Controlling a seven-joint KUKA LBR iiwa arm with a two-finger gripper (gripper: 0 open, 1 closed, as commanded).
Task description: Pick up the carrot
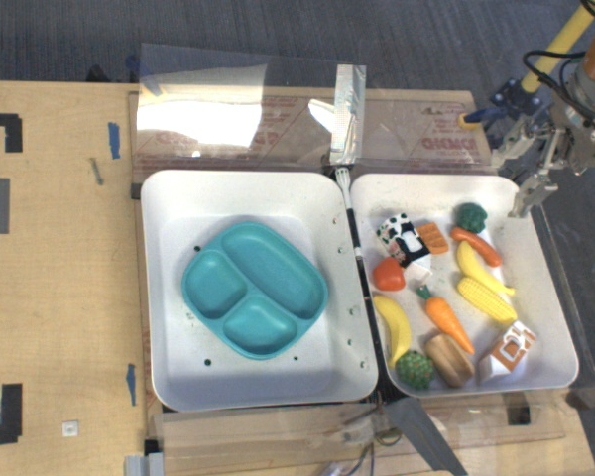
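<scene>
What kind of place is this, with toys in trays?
Probably a robotics test bench: two white bins on a taped wooden board, toy food such as a carrot, a teal plate, and a robot pincer at the right.

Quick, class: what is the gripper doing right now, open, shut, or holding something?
Gripper: above the right bin's far right corner, apart from the carrot; open or shut cannot be told.

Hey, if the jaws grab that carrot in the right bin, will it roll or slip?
The carrot looks like smooth, rigid toy plastic, so probably light and somewhat slippery. Its tapered round body may roll if nudged. The corn and tomato lie close, so it could bump them.
</scene>
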